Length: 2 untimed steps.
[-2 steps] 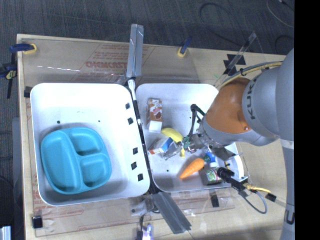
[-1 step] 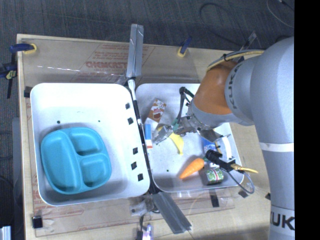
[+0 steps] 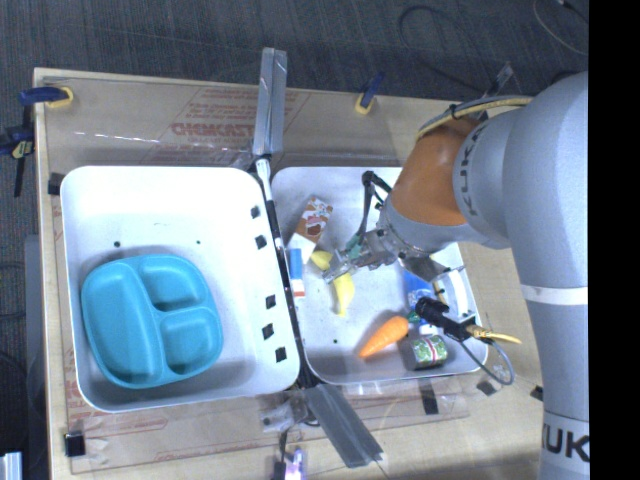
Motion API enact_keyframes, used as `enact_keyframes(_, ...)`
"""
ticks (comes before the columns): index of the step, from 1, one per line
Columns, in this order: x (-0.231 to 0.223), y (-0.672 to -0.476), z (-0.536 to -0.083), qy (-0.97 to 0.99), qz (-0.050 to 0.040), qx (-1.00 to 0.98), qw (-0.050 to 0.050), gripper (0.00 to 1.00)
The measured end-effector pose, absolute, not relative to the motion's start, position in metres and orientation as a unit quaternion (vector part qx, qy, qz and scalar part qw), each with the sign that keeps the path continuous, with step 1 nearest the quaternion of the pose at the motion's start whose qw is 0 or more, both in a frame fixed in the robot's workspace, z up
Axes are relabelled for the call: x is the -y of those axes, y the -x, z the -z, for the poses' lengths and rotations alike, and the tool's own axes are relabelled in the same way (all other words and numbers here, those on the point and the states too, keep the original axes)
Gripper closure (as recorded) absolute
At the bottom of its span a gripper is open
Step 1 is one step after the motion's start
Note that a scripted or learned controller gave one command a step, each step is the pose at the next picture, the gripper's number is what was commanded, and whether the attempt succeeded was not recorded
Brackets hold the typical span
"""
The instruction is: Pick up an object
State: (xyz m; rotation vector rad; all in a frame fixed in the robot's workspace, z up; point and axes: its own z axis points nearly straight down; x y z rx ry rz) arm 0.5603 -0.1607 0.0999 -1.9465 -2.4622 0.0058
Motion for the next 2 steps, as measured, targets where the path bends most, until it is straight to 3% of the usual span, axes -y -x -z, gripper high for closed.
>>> enact_keyframes(1, 0.123, -0.573, -0.095, 0.6, -0.0054, 0.8, -0.007, 1.0)
enact_keyframes(2, 0.083, -0.588, -0.194, 0.633, -0.001, 0.774, 0.001, 1.0)
